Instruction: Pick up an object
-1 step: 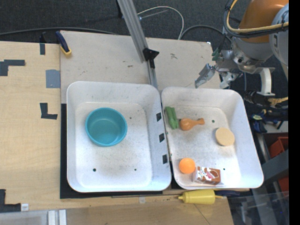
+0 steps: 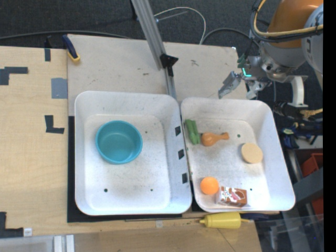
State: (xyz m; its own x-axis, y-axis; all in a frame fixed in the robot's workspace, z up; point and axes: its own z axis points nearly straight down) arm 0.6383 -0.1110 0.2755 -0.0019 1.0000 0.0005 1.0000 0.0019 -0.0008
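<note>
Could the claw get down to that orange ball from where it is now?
Probably yes. The claw hangs above the right bin's far rim, and the orange ball lies uncovered near the front, beside a snack packet.

There are two white bins (image 2: pixel 79 140). One teal bowl (image 2: pixel 119 142), one green object (image 2: pixel 191 131), one orange ball (image 2: pixel 209 185), one tan disc (image 2: pixel 252 153), one red packet (image 2: pixel 232 196), one yellow bottle (image 2: pixel 223 221).

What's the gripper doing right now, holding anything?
Gripper: open, fingers spread, nothing between them; it hangs above the back rim of the right bin, apart from the objects inside.
</note>
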